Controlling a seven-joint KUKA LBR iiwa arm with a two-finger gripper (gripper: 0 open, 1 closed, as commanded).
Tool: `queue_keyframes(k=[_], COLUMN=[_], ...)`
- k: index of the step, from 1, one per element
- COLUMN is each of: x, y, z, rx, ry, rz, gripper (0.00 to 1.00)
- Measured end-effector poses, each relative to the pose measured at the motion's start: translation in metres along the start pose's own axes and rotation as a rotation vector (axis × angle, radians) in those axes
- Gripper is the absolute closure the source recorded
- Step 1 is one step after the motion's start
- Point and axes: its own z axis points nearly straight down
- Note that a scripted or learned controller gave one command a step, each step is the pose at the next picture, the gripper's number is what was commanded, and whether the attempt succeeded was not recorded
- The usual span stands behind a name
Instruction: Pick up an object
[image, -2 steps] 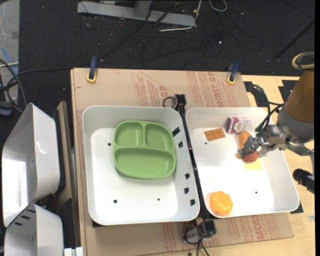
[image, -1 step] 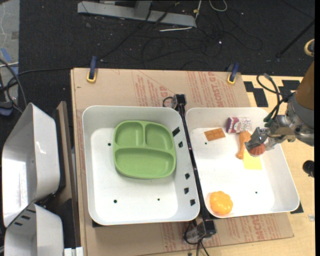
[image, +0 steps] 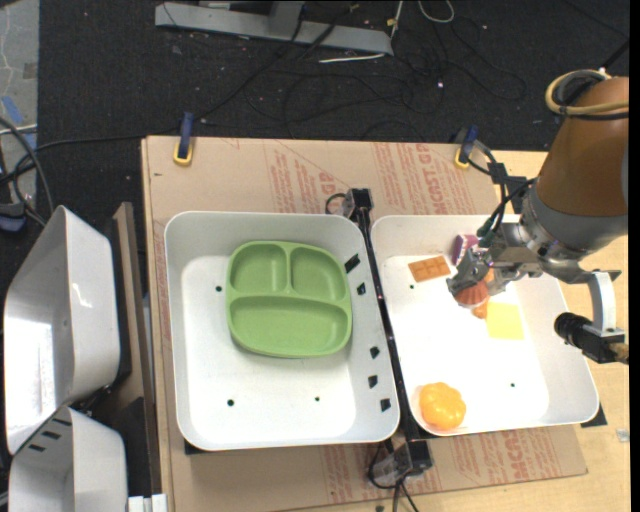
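- Orange-red object (image: 477, 294) sits under the gripper (image: 468, 285); whether it is pinched or merely touched, I cannot tell.
- Risk: lifting leaves it behind, or nudges the yellow square (image: 505, 321) just beside it.

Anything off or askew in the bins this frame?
Nothing stands out. The green sectioned plastic plate lies flat in the left white bin. An orange cracker-like square, a yellow square block and a round orange-yellow toy fruit lie apart in the right white bin.

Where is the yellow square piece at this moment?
The yellow square piece lies flat in the right bin, just right of the gripper and up-right of the orange round object.
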Motion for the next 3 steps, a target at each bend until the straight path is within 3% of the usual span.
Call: queue_keyframes(k=[3], x=[0.159], y=[0.052], z=[0.024], rx=[-0.002], ry=[-0.001], rz=[0.000], gripper=[1.00])
